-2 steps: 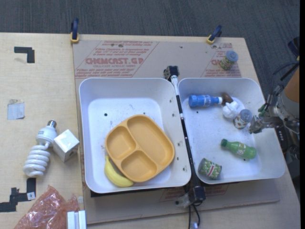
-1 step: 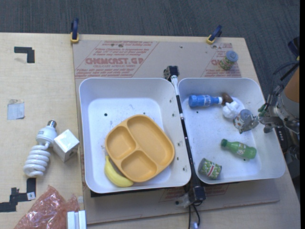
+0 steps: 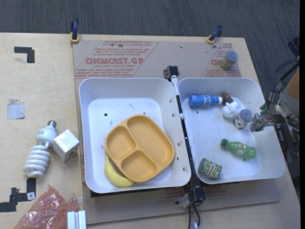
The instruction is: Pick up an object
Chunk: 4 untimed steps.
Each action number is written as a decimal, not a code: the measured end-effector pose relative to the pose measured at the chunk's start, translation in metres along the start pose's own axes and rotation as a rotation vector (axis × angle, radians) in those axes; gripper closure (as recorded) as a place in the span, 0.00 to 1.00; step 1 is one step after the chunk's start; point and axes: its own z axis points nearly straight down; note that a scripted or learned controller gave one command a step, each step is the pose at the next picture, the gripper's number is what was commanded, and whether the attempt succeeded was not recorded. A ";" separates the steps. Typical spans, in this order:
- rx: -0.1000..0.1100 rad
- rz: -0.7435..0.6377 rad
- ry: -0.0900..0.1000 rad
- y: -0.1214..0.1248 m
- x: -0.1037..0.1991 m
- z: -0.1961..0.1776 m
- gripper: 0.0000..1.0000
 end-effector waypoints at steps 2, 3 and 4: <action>-0.003 -0.001 -0.001 0.002 -0.001 -0.010 1.00; -0.003 -0.001 -0.001 0.002 -0.001 -0.010 0.00; 0.016 -0.001 0.003 0.046 0.043 0.035 0.00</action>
